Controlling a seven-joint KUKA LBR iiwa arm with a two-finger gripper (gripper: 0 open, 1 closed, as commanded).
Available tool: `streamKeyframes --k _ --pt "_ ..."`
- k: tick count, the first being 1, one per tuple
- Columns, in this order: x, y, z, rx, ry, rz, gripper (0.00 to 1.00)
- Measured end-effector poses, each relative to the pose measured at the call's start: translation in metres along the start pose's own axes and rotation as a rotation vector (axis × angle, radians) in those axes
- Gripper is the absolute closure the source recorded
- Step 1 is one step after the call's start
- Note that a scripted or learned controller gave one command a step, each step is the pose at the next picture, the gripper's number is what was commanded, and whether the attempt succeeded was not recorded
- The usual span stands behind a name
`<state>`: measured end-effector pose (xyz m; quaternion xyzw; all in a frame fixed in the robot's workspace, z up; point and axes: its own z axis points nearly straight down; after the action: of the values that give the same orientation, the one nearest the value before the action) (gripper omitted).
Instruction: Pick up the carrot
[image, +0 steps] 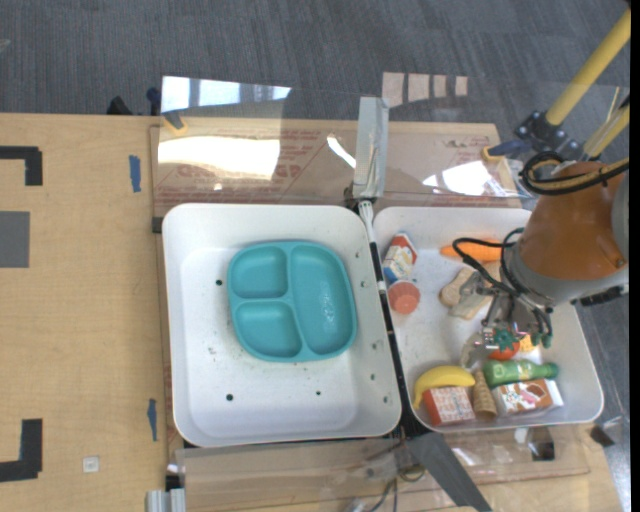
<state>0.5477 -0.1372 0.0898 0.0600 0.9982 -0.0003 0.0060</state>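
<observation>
tan bench (70, 330), teal tray (292, 299) in left bin (190, 330); carrot (478, 250) upper right bin (580, 380), gripper (505, 335) state unclear

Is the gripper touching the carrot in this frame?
Apart. The camera view shows the carrot lying near the right bin's far edge, while the gripper sits lower over the cluttered items, with bare white bin floor between them.
</observation>
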Motion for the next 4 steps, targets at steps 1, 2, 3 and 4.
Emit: streamKeyframes --k 1,2,3,4 --pt "-0.114 -0.047 0.004 -0.008 0.062 0.236 0.00" --pt "-0.044 -0.045 0.002 0.000 0.003 0.349 0.00" --pt "-0.097 -0.034 0.003 0.007 0.023 0.366 0.00" --pt "-0.021 -0.045 0.001 0.000 0.002 0.234 0.00"
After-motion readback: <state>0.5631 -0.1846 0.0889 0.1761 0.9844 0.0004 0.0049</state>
